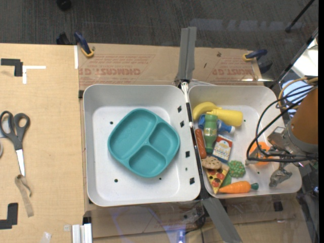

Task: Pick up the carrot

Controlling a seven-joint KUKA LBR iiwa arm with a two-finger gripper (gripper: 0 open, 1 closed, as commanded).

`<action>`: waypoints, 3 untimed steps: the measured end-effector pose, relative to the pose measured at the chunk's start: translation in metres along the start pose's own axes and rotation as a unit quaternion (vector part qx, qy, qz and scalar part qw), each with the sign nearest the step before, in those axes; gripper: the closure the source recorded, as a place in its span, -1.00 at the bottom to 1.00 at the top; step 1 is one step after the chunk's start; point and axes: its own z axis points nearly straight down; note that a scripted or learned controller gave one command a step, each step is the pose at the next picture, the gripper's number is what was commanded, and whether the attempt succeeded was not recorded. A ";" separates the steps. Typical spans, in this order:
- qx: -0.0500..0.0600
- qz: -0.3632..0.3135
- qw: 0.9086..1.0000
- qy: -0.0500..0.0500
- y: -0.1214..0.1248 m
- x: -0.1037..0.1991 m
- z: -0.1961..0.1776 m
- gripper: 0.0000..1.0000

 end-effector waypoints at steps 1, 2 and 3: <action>0.000 -0.050 0.999 0.000 0.034 -0.028 0.000 -1.00; 0.001 -0.043 0.999 0.000 0.003 0.003 0.000 -1.00; 0.000 -0.180 0.984 0.000 0.042 -0.039 0.000 -1.00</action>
